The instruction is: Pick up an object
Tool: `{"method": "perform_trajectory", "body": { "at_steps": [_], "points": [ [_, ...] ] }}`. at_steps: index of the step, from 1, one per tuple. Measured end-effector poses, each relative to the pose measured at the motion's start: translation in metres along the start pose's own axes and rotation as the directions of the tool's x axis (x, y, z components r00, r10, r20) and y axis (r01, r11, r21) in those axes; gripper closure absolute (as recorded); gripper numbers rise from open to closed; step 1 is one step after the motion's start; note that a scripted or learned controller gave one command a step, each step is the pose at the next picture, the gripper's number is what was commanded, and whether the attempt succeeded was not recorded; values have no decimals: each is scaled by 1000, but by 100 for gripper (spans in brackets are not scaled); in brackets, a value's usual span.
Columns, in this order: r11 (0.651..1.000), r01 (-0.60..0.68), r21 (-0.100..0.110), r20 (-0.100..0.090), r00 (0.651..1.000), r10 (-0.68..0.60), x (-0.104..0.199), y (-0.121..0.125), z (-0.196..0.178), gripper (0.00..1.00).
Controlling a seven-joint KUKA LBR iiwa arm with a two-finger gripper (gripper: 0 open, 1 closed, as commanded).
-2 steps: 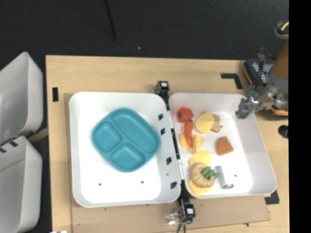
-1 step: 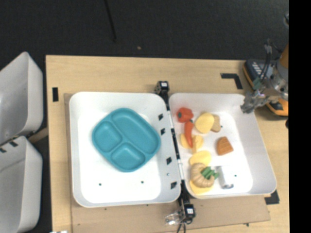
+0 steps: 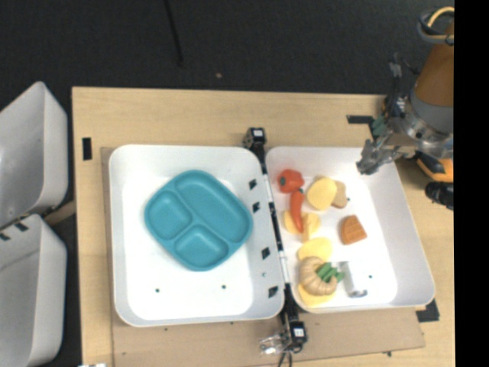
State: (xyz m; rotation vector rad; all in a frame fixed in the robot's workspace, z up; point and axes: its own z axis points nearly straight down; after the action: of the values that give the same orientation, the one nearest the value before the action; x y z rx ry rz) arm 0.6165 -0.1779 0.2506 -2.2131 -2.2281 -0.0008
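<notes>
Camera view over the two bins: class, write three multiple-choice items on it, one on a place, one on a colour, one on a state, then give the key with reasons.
1. Where does the divided tray lie?
A. in the left bin
B. in the right bin
C. on the bare bench

2. What colour is that tray?
A. red
B. blue-green
C. black

3. How does the gripper stand to the toy food?
A. it holds a piece
B. it presses on the pile
C. it is apart from it, at the right bin's far corner

Key: 1 A, white bin floor surrounds the tray; 2 B, its surface is teal; 3 C, bare floor lies between gripper and food.
</notes>
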Motion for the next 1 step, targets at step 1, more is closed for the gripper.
{"method": "perform_trajectory", "body": {
  "at_steps": [1],
  "points": [
    [1000,0,0,1,1000,0,47,11,-4,100]
  ]
}}
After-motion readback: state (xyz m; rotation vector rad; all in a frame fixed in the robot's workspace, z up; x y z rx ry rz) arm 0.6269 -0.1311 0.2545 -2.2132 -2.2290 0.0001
